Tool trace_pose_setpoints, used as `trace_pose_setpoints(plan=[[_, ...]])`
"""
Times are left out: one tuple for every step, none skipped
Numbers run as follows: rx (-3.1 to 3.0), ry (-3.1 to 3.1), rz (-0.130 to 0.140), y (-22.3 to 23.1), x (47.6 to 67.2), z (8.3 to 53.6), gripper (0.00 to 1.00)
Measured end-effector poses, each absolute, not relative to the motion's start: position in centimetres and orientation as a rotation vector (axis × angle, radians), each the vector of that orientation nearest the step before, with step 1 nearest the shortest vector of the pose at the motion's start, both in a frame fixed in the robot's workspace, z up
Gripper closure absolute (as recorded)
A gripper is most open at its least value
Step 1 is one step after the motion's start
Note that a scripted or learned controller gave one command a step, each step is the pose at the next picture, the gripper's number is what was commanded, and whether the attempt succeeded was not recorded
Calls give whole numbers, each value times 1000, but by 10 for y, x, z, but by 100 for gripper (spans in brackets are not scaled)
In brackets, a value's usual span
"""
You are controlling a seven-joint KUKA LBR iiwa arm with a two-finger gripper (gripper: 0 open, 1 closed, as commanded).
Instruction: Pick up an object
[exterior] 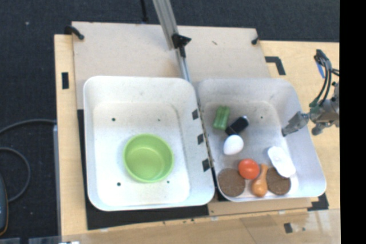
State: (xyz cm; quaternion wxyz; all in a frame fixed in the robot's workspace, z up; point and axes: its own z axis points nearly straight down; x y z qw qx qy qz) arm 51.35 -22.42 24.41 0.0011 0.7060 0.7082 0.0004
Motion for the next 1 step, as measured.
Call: trace_pose_setpoints(plan=[[2217,2223,2,-224,514,244,0]])
